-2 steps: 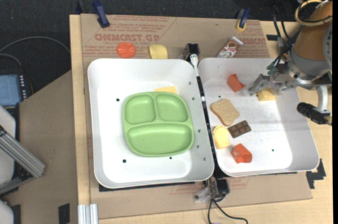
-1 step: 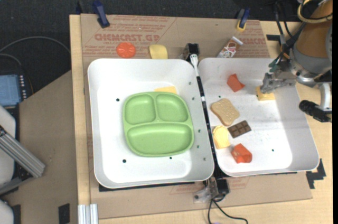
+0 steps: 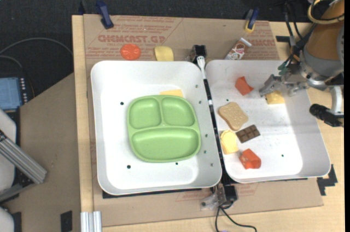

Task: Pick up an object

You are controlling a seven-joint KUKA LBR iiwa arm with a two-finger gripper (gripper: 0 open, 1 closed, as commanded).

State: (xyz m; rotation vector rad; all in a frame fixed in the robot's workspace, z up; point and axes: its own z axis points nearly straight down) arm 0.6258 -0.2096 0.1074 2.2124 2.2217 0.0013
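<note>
the gripper (image 3: 275,88) hangs low over the upper right part of the right bin (image 3: 306,165), and it sits there because a small pale yellow block (image 3: 276,98) lies just under and beside its tip, the nearest thing to take. whether the fingers are spread or closed on anything cannot be told from this slant; the block looks to rest on the bin floor, touching or almost touching the metal.

the other toy foods are scattered loose across the same bin, apart enough that each could be approached alone: an orange-red piece (image 3: 243,85) to the block's left, a tan slice of bread (image 3: 233,115) nearer the middle, a brown chocolate bar (image 3: 249,133) just below it, a yellow wedge (image 3: 228,142) against the left wall, and an orange-red chunk (image 3: 250,158) toward the front.

the left bin (image 3: 109,170) carries a green divided plate (image 3: 163,128), with a yellow piece (image 3: 171,93) peeking from behind its far edge.

the pale yellow block is small, squarish and matte, likely light and easy to nudge aside on a poor closing.
</note>
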